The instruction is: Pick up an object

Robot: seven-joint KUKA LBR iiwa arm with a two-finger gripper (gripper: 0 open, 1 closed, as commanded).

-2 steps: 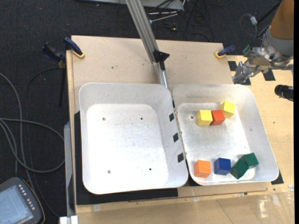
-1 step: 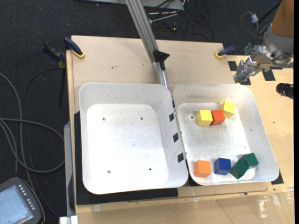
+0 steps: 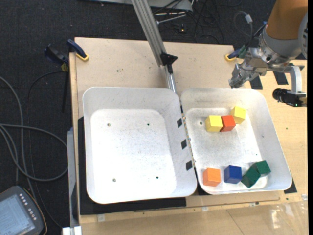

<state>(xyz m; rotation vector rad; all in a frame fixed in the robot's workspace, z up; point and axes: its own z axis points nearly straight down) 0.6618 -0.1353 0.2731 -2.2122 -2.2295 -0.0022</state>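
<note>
Blocks in the right bin [image 3: 274,146]: yellow block [image 3: 213,123], red block [image 3: 228,123] and a second yellow block [image 3: 239,113] touching in a row climbing toward the bin's far right corner; along its near rim, orange block [image 3: 211,176], blue block [image 3: 233,174] and two green blocks [image 3: 256,173], none with a clear long axis. Gripper [image 3: 240,77] hanging above the bin's far rim, nothing between the fingers, spread impossible to tell; arm reaching in over the bin's far right corner, orange band [image 3: 287,16] uppermost.
</note>
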